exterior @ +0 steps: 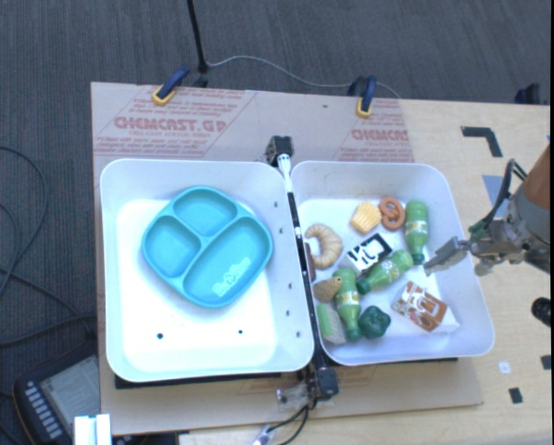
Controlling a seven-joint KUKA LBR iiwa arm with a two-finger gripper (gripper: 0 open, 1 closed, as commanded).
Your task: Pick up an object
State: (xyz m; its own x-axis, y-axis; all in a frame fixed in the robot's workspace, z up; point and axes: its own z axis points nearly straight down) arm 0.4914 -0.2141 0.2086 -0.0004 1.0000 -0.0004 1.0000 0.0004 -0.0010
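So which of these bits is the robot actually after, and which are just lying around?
Part of the job:
- gripper, at the right bin's edge
- right bin with its pile of toy food: croissant, green bottles, green pepper, snack packet

Just lying about:
- left bin
- blue divided plate in it
- clamps on the board
- cables on the floor

It was a robotics lab: two white bins (119, 276) sat on a board (166, 123) clamped to a bench (499, 137), cables (18, 211) trailed over grey carpet (73, 26), and toy food (374, 267) filled one bin.
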